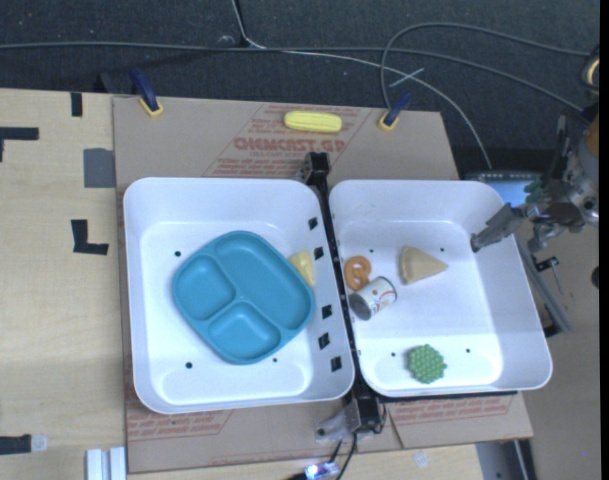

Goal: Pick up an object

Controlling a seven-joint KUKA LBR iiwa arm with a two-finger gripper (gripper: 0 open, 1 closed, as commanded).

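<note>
Gripper (489, 234) sits at the right bin's (514, 363) right rim, can't tell if open or shut tbh, w/ the tan wedge (420, 264) mid-bin near the small can (372, 297) & donut (357, 271); wedge prob light & stiff, so pinch across its flat sides.
</note>
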